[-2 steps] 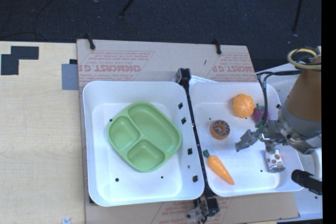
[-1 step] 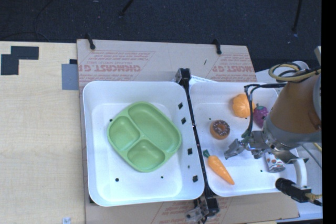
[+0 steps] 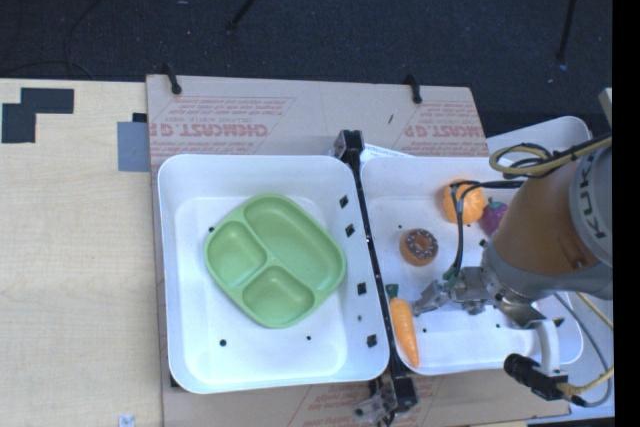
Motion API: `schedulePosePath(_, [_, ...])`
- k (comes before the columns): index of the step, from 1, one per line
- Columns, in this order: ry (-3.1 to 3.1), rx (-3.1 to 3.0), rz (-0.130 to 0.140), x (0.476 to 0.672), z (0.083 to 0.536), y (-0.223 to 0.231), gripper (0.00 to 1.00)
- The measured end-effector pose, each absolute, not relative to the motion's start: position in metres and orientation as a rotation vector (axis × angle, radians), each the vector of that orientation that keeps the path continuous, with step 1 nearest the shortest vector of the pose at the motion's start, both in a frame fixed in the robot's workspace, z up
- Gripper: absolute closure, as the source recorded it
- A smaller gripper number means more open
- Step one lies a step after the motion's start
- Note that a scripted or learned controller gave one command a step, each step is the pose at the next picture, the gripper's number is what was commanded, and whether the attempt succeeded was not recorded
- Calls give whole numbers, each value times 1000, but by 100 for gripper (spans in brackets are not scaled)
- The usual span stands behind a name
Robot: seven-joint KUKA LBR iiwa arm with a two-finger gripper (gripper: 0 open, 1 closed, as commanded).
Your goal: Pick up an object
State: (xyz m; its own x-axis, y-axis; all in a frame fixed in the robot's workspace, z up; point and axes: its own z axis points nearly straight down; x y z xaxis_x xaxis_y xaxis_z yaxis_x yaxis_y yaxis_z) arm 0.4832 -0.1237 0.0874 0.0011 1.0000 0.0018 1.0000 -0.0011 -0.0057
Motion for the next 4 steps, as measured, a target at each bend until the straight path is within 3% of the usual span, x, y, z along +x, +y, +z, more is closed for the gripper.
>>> schedulePosePath(1, [-2209, -2226, 4, 484, 100, -125, 100])
schedulePosePath(3, [-2223, -2222, -2, 480, 201, -127, 100])
schedulePosePath(4, [-2222, -2221, 0, 480, 214, -128, 100])
